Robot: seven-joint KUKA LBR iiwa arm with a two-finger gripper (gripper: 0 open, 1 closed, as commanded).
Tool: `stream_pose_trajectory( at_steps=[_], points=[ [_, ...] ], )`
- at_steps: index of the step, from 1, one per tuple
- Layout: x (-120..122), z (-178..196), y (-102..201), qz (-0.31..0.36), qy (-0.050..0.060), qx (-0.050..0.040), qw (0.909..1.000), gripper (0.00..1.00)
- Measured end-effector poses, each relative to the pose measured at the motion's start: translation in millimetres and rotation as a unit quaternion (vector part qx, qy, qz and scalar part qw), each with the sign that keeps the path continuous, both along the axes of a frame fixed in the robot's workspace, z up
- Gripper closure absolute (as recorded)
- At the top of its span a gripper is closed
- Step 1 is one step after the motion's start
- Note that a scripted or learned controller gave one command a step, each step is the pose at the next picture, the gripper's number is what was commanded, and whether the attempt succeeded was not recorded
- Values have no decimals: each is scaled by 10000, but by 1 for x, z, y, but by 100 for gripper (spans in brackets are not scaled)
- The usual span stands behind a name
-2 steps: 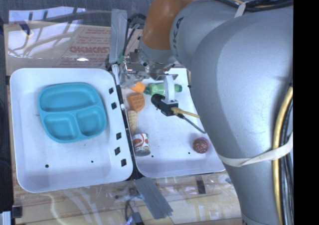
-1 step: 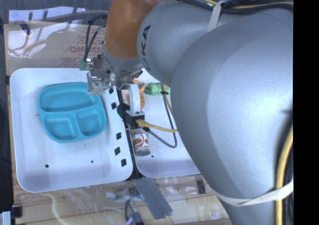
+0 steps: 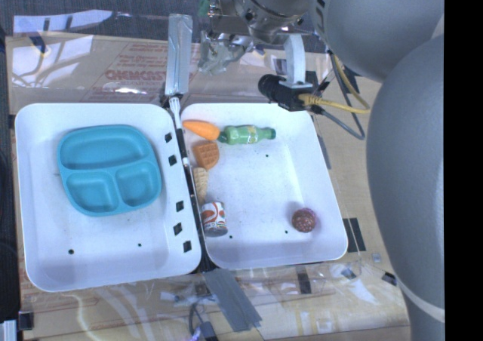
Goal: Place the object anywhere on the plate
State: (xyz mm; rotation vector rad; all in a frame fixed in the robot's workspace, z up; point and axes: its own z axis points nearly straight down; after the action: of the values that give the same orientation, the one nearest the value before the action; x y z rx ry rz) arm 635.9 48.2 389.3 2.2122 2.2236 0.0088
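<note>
- Hanging at the top centre of the frame, above the bins' far edge, the gripper (image 3: 220, 53) is seen; whether it is released or clenched cannot be told.
- A blue plate (image 3: 110, 168) is seen in the left bin (image 3: 45, 256).
- A carrot (image 3: 201, 130), green bottle (image 3: 247, 134), waffle (image 3: 205, 154), can (image 3: 214, 219) and brown ball (image 3: 304, 219) are spread in the right bin (image 3: 264, 253).

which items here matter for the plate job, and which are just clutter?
In play:
- blue plate, in the left bin
- gripper, above the right bin's far edge

Which object gets picked, I cannot tell. In the right bin:
- carrot
- green bottle
- waffle
- can
- brown ball
</note>
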Motion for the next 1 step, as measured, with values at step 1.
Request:
stream_pose_trajectory(
  at_steps=[1],
  points=[
    [-11,-187,16,20,124,-12,9999,100]
  ],
)
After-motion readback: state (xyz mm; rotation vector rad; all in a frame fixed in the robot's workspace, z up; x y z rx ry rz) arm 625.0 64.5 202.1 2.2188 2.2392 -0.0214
